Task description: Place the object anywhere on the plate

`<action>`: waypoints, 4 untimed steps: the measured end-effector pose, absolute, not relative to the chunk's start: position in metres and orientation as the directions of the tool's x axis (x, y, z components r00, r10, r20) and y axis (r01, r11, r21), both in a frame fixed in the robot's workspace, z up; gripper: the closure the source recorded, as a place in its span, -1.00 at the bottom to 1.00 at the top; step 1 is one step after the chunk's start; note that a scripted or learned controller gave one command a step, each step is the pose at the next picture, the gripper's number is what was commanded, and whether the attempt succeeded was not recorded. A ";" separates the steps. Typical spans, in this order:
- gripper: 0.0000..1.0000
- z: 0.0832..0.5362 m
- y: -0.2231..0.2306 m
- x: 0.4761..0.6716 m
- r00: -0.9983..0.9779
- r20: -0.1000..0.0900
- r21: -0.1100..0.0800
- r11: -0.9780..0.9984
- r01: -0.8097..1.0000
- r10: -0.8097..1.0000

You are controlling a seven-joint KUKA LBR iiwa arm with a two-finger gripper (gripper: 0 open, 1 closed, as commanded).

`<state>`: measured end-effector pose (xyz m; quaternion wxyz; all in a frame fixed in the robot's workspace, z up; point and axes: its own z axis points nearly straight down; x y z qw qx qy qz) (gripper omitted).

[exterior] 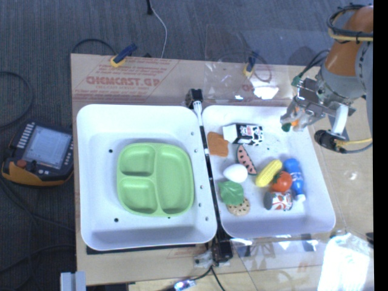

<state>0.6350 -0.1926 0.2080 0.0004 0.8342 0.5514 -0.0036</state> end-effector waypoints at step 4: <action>-1.00 0.252 -0.062 0.618 0.325 -0.003 -0.005 -0.325 0.946 0.946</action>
